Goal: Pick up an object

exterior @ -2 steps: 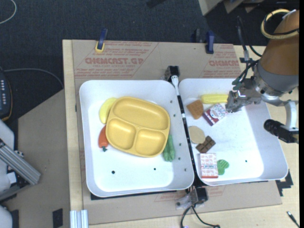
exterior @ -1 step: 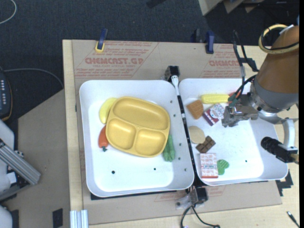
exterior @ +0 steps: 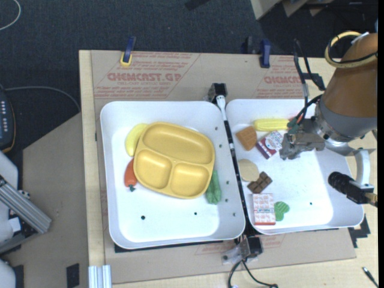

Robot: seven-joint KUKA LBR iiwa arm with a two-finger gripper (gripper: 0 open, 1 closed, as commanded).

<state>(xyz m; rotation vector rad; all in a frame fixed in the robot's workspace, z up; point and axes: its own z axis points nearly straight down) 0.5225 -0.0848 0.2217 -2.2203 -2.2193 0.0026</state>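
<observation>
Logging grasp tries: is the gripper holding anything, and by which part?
Cannot be told. The gripper hovers by the red-and-white packet in the right bin; no hold is visible.

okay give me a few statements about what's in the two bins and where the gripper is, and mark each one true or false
1. The yellow divided tray lies in the left bin. True.
2. The gripper is above the left bin. False: it is over the right bin.
3. The corn cob lies in the right bin. True.
4. The brown chocolate piece sits on the yellow tray. False: it lies in the right bin.
</observation>
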